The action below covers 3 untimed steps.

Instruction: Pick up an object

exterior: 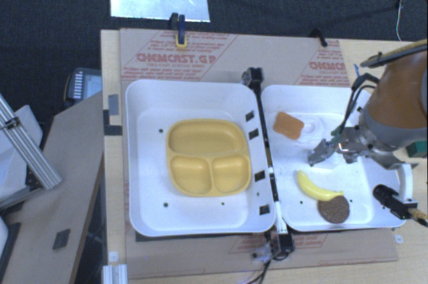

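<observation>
In the right bin [294, 97] lie an orange sponge-like block [288, 125] at the upper left, a yellow banana [316, 188] lower down, and a brown round cookie [333, 209] beside the banana's right end. My gripper [323, 153] hangs over the middle of this bin, between the orange block and the banana, pointing left. It sits just above the banana and to the lower right of the block. I see nothing held between its fingers.
The left bin [147, 102] holds a yellow divided plate [204, 156]. A black divider [262, 142] runs between the two bins. The arm's orange and grey body [398, 102] covers the right bin's right side. A cardboard sheet [200, 52] lies under both bins.
</observation>
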### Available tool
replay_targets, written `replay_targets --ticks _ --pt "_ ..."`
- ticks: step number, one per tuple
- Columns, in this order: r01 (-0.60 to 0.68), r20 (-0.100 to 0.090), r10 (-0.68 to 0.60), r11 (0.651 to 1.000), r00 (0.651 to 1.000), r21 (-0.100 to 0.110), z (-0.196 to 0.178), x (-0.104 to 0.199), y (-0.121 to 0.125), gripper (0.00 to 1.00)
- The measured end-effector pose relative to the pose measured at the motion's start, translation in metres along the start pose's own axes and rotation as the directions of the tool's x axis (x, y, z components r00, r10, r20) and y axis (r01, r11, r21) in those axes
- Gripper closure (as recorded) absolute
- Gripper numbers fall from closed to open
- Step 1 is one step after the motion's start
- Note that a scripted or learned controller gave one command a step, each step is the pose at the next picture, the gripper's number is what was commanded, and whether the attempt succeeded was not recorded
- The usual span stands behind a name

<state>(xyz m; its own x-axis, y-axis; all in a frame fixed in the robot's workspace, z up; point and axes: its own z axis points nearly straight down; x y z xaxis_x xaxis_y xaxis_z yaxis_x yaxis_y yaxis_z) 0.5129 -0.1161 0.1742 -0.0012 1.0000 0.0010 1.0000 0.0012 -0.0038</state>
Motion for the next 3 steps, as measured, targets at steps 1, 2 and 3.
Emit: replay_targets --ticks 1,2,3 --pt "0.0 -0.001 0.0 1.0 1.0 0.0 0.043 0.003 -0.003 0.0" --pt "-0.001 0.0 0.001 1.0 1.0 -0.001 0.092 0.003 -0.003 0.0" --pt "0.0 0.002 0.0 1.0 1.0 -0.007 0.079 0.003 -0.001 1.0"
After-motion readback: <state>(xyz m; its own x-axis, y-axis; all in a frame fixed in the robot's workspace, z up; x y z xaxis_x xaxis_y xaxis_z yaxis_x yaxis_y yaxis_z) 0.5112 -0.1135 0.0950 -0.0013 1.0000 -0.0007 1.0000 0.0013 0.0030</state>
